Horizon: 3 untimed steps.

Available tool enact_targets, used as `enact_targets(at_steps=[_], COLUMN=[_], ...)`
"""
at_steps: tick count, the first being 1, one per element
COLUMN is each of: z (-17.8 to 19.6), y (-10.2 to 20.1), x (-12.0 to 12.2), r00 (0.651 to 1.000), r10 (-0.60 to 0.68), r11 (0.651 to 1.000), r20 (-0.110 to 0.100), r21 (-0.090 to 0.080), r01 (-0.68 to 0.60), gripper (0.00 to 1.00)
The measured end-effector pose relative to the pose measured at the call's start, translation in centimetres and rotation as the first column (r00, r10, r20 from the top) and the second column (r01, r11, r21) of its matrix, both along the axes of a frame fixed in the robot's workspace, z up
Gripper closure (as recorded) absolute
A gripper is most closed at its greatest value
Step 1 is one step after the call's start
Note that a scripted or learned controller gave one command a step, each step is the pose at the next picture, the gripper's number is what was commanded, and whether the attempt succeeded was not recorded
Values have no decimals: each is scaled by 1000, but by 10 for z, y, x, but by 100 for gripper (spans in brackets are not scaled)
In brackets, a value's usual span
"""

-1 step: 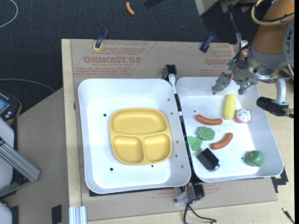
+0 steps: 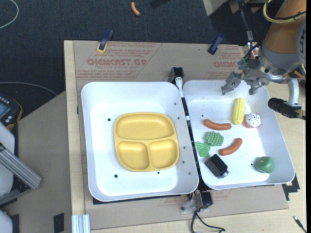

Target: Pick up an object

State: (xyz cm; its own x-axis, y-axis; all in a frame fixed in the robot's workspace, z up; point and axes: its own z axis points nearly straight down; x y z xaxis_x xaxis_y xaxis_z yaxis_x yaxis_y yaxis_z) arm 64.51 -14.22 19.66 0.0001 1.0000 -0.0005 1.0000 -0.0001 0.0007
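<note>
Two sausages point(image 2: 217, 125) lying in right bin point(image 2: 279, 144); I'm seeing tool point(image 2: 244, 83) hovering spread, gripping nothing, above corn cob point(image 2: 238, 110).

So the bench point(image 2: 146, 57) is topped with a brown cardboard-looking sheet printed with red lettering, and two shallow white bins sit right on it side by side, edges touching. Taking the left bin point(image 2: 97, 130) as the landmark, the right bin point(image 2: 277, 144) is directly to its right, and a blue-and-yellow clamp point(image 2: 104, 41) grips the sheet's far edge just behind the left bin. A second blue clamp point(image 2: 215, 44) sits further right along that same far edge, behind the right bin.
</note>
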Motion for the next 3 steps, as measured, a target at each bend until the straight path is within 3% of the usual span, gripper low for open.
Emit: enact_targets(at_steps=[2, 3], z=[-115, -101], y=[0, -1], x=[-6, -5], r00=[1000, 1000], r10=[1, 0], r11=[1000, 1000], r20=[-6, 0], r21=[2, 0], r01=[-1, 0], gripper=[0, 100])
